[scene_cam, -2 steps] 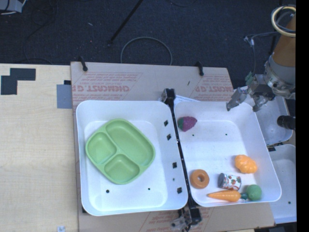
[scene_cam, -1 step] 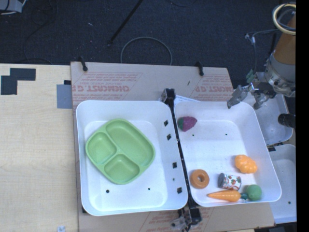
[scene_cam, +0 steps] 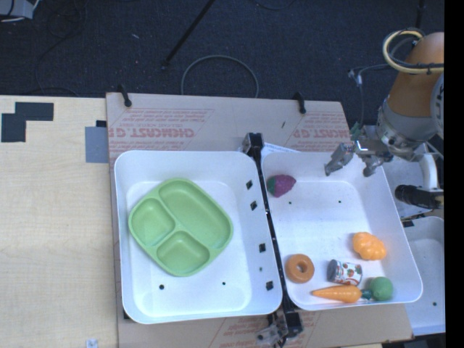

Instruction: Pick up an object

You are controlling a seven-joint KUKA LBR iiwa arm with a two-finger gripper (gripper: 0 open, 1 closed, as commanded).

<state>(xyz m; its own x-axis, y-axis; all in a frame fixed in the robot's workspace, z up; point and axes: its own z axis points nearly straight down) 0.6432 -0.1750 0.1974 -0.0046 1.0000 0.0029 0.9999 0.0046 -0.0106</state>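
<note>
currently the jaws [scene_cam: 356, 159] hang spread open and hold nothing, over the far rim of the right bin [scene_cam: 341, 198]. candidates lie in that bin: beet [scene_cam: 281, 185] at the far left, alone; orange toy [scene_cam: 369, 246], donut [scene_cam: 299, 267], can [scene_cam: 344, 271], carrot [scene_cam: 337, 293] clustered near. best bet: the beet, descending straight, fingers straddling it.

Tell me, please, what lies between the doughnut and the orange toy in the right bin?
Bare white bin floor in the camera view; the small can sits just below the line from doughnut to orange toy.
</note>
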